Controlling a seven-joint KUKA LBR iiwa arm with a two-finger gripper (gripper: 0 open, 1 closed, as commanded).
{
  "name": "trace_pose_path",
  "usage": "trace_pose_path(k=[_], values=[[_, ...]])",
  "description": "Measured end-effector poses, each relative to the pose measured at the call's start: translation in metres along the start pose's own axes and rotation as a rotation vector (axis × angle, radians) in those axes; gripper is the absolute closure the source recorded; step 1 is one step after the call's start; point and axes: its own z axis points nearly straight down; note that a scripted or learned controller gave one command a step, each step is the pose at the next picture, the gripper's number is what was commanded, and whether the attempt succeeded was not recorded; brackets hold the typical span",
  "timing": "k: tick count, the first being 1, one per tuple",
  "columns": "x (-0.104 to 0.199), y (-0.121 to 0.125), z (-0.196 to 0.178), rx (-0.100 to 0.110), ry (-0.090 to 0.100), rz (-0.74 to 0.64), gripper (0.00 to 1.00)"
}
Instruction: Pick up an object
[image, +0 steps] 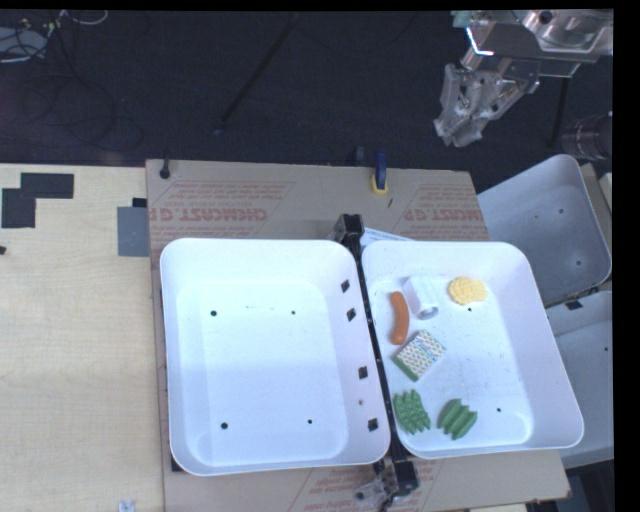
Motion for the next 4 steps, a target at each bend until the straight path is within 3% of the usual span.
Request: trace_pose_path(k=[4], values=[[0.004, 0.001, -0.037, 0.010, 0.000, -0.018, 1.00]])
